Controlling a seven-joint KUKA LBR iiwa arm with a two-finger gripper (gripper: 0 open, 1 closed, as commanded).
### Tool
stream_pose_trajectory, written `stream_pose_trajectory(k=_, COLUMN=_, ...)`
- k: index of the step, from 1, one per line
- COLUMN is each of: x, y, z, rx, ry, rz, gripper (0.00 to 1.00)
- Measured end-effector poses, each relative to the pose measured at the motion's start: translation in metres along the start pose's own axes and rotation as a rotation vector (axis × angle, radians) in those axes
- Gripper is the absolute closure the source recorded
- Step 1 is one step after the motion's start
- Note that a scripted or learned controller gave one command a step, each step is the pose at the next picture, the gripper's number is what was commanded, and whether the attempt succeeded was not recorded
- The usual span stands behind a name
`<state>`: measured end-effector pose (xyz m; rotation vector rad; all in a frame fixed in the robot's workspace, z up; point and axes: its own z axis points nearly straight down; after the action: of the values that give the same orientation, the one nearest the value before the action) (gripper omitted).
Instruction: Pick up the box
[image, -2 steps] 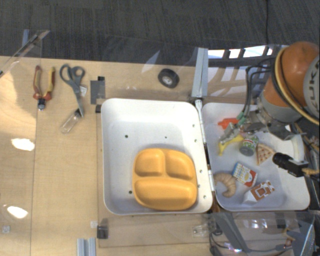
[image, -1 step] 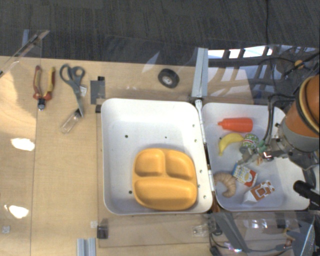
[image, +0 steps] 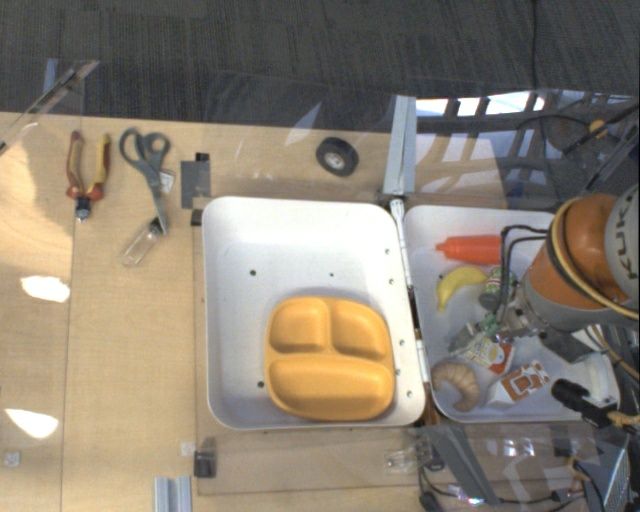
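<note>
You are seeing the gripper (image: 497, 325) hovering low in the right bin (image: 425, 300), and whether its fingers are spread is hidden. The small box (image: 524, 382) is lying flat near the bin's front edge, its long axis slanting up-right, beside a croissant (image: 458, 385).

Right bin (image: 425, 300) crowded; left bin's (image: 300, 240) far half seems open.

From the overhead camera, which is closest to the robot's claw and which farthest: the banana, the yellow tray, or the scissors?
Measured from the gripper in the right bin:
1. Banana, same bin, just up and left of it.
2. Yellow tray, in the left bin.
3. Scissors, on the bench at far upper left.
</note>
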<state>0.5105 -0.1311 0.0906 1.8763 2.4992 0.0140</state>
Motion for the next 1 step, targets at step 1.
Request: stream_pose_trajectory(k=1, x=-0.0012, y=0.0030, z=-0.0114, rx=-0.008, ry=-0.007, rz=-0.002, gripper=1.00)
